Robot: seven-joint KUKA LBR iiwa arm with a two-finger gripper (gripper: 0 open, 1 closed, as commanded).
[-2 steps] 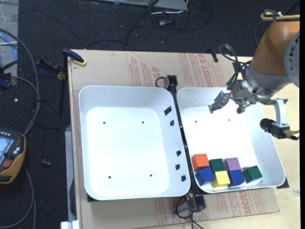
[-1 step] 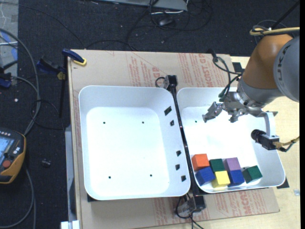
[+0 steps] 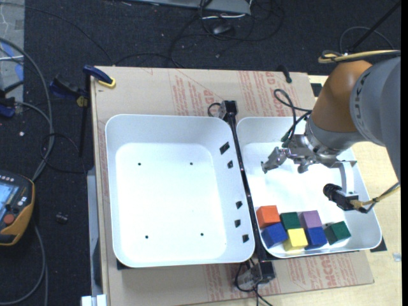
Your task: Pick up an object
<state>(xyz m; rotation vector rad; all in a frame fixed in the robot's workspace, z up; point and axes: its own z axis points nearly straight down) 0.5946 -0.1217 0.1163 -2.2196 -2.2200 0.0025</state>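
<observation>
Below end effector (image 3: 288, 161), square coloured blocks (image 3: 299, 229) cluster in smooth white bin (image 3: 371, 195).

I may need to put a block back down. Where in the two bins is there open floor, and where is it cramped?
The left bin has bare floor from wall to wall. In the right bin, open floor lies between the gripper and the blocks. It is crowded along the near wall, where the blocks sit bunched together.
</observation>
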